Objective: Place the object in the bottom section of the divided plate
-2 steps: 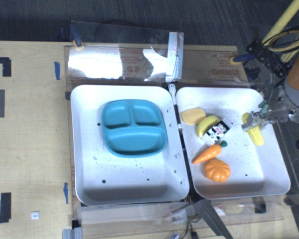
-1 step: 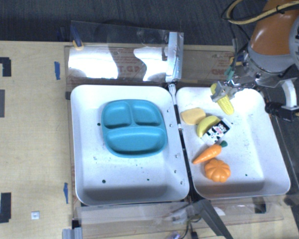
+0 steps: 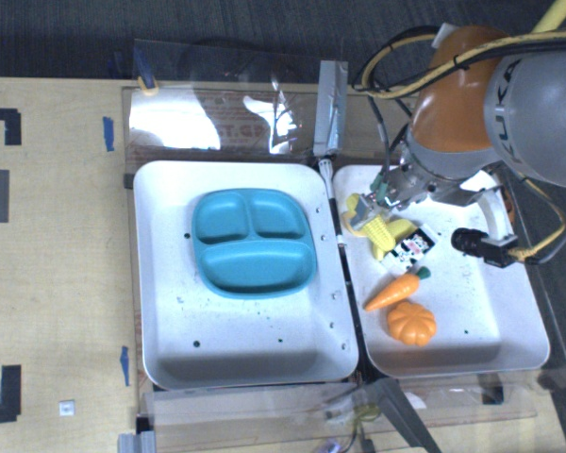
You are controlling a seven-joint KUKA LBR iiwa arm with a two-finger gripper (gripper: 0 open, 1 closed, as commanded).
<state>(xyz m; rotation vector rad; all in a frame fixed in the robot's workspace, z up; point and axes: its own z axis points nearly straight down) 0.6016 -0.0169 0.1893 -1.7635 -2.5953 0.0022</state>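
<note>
A blue divided plate [image 3: 255,242] lies in the left white bin [image 3: 170,328], with two small sections at the back and one wide section at the front. In the right bin [image 3: 509,338] my gripper [image 3: 370,208] reaches down at the back left corner, right over a yellow corn cob [image 3: 389,234]. A carrot [image 3: 394,292] and a small orange pumpkin [image 3: 411,323] lie in front of it. The fingertips are hidden among the corn and the wrist.
A small black-and-white item [image 3: 415,245] lies beside the corn. A black fitting with cable [image 3: 476,243] hangs off the wrist over the right bin. The divider wall [image 3: 338,253] between the bins runs just left of the gripper.
</note>
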